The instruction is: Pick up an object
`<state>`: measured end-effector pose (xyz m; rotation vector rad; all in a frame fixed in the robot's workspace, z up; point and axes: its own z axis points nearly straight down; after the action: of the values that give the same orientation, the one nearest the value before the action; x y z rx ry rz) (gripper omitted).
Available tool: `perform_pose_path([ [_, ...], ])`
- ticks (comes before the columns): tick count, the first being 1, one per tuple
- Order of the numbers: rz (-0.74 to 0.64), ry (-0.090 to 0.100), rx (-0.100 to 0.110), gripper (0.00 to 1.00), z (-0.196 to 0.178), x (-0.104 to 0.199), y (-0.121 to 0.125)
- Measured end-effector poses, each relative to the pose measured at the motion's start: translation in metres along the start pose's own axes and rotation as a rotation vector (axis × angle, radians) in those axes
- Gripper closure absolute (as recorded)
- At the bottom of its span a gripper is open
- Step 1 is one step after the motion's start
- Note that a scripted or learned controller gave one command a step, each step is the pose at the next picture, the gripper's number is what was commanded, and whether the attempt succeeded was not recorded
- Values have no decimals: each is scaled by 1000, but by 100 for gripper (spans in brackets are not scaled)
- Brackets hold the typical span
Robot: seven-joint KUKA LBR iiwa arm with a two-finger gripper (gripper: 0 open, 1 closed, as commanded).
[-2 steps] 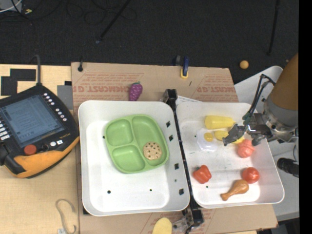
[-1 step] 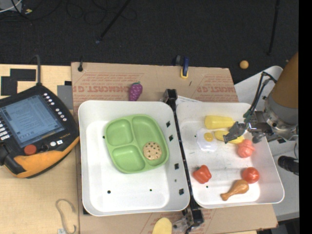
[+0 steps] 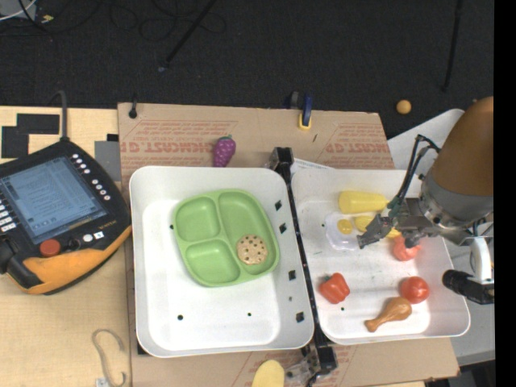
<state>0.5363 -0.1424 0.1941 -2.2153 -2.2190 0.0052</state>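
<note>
Arm reaches in from the right, over the right bin (image 3: 459, 325); the claw (image 3: 376, 232) sits low in that bin's upper middle, dark fingers pointing left; cannot tell whether it is spread or pressed together, the tips merging with what lies under them; nothing visibly pinched between them. Claw tip overlaps a small yellow piece (image 3: 347, 226) resting on a clear, pale dish-like thing (image 3: 337, 234); contact itself not resolvable.

Candidates for picking, all in the right bin: yellow toy banana-like piece (image 3: 361, 201) just above the claw; red item (image 3: 405, 250) just beside the wrist, partly hidden by it; red toy pepper (image 3: 334, 287) lower left; red toy tomato (image 3: 414, 289) lower right; tan toy drumstick (image 3: 389, 314) near the front wall.

Left bin (image 3: 153, 313): green divided plate (image 3: 211, 232), three compartments; a toy cookie (image 3: 252, 250) with dark chips lies in the right-hand compartment, towards its lower end.

Outside the bins: purple toy grapes (image 3: 224, 150) on the cardboard sheet (image 3: 177, 139) behind the left bin; yellow object (image 3: 268, 373) at the front edge of the bench; small orange ball (image 3: 403, 106) far back right; teach pendant (image 3: 52, 208) with screen and orange casing at left.

Writing: cardboard carries red print, upside down from here, repeated at left and right; letters too blurred to read with confidence; pendant screen text illegible.
</note>
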Motion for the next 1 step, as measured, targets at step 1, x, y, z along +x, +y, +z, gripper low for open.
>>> perform_pose_path([
  [1, 1, 0, 0, 0, 45, 6, 4],
])
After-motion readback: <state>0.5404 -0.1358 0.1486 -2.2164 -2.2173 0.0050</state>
